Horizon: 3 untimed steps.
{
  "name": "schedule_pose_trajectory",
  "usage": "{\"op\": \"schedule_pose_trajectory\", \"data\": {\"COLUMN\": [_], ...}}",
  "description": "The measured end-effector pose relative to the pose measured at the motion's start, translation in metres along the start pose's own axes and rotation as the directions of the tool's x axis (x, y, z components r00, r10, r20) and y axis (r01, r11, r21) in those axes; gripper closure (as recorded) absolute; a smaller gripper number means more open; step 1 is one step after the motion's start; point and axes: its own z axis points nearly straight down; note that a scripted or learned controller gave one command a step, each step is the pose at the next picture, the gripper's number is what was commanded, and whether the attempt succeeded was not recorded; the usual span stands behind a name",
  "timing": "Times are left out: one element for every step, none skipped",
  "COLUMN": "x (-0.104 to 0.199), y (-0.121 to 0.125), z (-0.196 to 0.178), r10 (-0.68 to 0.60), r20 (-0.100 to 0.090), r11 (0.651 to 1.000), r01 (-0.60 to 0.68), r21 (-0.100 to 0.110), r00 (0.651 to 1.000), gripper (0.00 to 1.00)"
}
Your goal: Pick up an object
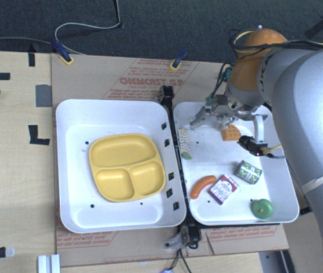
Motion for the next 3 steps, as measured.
{"op": "schedule_pose_trajectory", "data": {"x": [-0.015, -0.027, -0.036], "y": [0.000, 0.000, 0.000], "z": [0.010, 0.010, 0.009], "r10": [0.002, 0.002, 0.002], "r20": [-0.002, -0.003, -0.003], "r11": [1.000, 1.000, 1.000], "r01": [-0.002, -0.002, -0.002], "r21": [0.000, -0.001, -0.001], "r00": [1.000, 1.000, 1.000], "gripper": [0.00, 0.00, 0.00]}}
